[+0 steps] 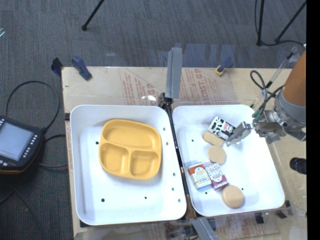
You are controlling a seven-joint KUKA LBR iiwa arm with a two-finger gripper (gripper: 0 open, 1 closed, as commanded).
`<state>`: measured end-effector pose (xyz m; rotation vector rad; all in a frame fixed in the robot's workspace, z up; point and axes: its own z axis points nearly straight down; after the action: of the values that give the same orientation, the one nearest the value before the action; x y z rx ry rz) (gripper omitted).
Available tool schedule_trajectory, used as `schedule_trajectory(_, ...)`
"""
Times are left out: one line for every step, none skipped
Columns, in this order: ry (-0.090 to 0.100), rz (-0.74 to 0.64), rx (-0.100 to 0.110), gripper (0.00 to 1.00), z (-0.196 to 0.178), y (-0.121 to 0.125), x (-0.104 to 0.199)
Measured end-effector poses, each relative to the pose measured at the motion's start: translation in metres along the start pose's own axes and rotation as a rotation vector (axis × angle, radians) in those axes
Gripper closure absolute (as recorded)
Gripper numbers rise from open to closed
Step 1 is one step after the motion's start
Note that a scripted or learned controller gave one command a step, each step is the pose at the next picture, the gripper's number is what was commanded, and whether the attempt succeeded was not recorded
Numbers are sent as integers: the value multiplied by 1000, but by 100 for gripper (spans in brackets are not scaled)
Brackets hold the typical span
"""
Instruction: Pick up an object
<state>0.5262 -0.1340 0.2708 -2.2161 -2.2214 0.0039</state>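
The right bin holds several small items: a black-and-white cow-print carton, a tan cracker, a round tan cookie, a red and blue box, a maroon packet and a round beige bun. My gripper reaches in from the right, hovering over the bin's upper middle, just right of the carton and cracker. Its fingers look spread, with nothing between them.
The left bin carries a yellow divided plate. A grey post stands behind the seam between the bins. Blue clamps sit on the cardboard bench top; a pendant screen lies at the left.
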Motion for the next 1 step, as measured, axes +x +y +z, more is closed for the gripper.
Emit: schedule_trajectory(2, 29, 10, 0, 75, 17, 29)
